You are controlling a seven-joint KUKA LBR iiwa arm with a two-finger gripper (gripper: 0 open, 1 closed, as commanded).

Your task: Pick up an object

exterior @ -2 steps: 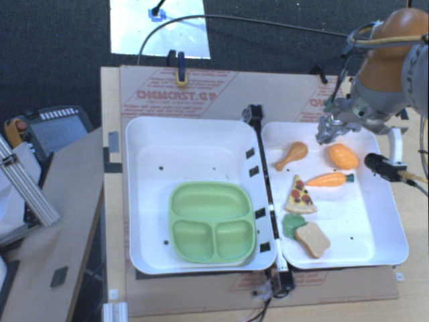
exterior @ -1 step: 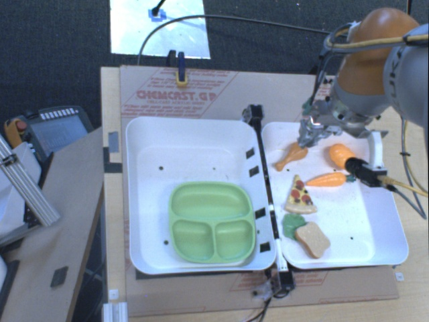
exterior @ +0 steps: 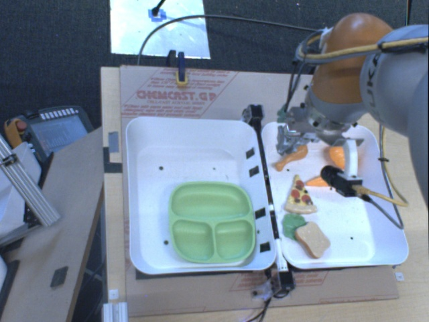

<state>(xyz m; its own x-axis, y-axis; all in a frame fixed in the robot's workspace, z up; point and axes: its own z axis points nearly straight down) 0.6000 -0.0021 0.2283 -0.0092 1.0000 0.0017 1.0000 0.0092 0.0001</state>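
Bread slice lies nearest, in the right bin beside the pizza slice; gripper hangs low over the drumstick, evidently lining up a grasp; finger spacing cannot be told.

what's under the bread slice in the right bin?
A green leafy piece pokes out from under the left edge of the bread slice, near the pizza slice. How far it extends under the bread is hidden. The rest of the bread appears to rest on the right bin floor.

Grey arm with bulbous orange wrist band, yellow cable, metallic hand.
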